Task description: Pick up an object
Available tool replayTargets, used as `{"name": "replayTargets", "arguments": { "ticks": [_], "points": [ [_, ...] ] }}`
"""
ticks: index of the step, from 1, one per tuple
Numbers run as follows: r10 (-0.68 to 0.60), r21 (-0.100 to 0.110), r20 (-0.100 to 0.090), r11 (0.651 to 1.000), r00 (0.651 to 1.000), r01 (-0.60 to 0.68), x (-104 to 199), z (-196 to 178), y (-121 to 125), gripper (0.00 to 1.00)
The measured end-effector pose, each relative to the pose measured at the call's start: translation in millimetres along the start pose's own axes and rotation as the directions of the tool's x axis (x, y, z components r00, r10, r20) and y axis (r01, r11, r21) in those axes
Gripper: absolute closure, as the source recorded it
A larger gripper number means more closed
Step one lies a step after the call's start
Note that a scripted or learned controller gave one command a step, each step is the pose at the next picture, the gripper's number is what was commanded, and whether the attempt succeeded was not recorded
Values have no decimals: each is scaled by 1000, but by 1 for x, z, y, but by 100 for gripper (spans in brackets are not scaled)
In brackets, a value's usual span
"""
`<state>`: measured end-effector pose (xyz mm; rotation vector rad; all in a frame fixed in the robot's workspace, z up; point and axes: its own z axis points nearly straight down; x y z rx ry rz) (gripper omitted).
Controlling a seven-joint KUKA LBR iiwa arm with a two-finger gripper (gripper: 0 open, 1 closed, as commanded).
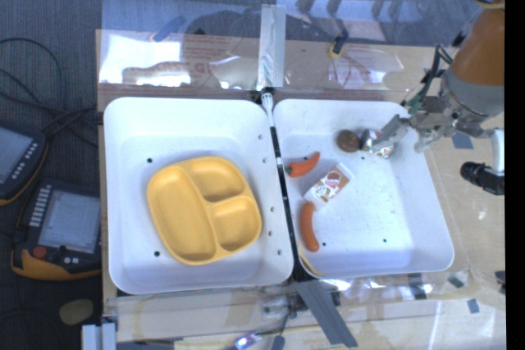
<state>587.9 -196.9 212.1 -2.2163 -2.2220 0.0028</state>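
L bin [123, 176]: yellow tray [205, 209] w/ three compartments, near-centre. R bin [426, 234]: sausage [309, 227] nearest, by the L wall; carton [328, 184] just beyond; 2nd sausage [303, 165] farther, L of carton. Brown ball [349, 141] at far side. Pincer [404, 135] low over far R corner, fingers spread, nothing between; one tip just R of ball. Arm [480, 53] enters from R.
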Motion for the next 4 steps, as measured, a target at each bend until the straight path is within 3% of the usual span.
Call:
{"name": "replayTargets", "arguments": {
  "ticks": [1, 2, 3, 4],
  "points": [
    [249, -11, 2, 968, 969, -249, 68, 123, 19, 0],
    [113, -18, 5, 993, 994, -113, 92, 122, -10, 0],
    [113, -16, 2, 993, 994, -113, 92, 114, -9, 100],
    [183, 2, 3, 983, 983, -183, 167, 8, -4, 100]
  ]
}}
